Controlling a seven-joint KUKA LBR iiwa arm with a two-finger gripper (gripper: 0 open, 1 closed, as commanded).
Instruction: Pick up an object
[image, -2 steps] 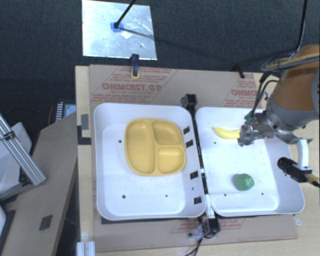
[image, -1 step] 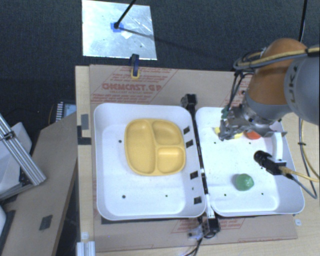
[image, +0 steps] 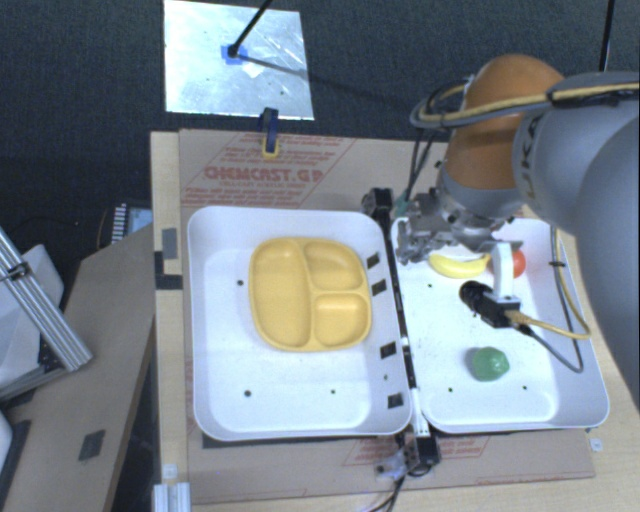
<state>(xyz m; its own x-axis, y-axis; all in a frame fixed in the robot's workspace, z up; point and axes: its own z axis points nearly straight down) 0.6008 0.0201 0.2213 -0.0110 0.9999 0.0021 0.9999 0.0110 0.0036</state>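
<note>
A yellow banana (image: 458, 265) lies in the right bin (image: 530, 405) near its back left, partly under my wrist. A red and orange thing (image: 517, 262) sits just right of it, half hidden by the bracket. A green round thing (image: 489, 363) rests toward the bin's front. My gripper (image: 412, 240) hangs over the back left corner of the right bin, close to the divider and just left of the banana. Nothing shows between its fingers.
The left bin (image: 225, 385) holds a yellow divided plate (image: 308, 293) in its middle. A black ridge (image: 393, 300) with clips runs between the two bins. The arm's bulk covers the right bin's back right.
</note>
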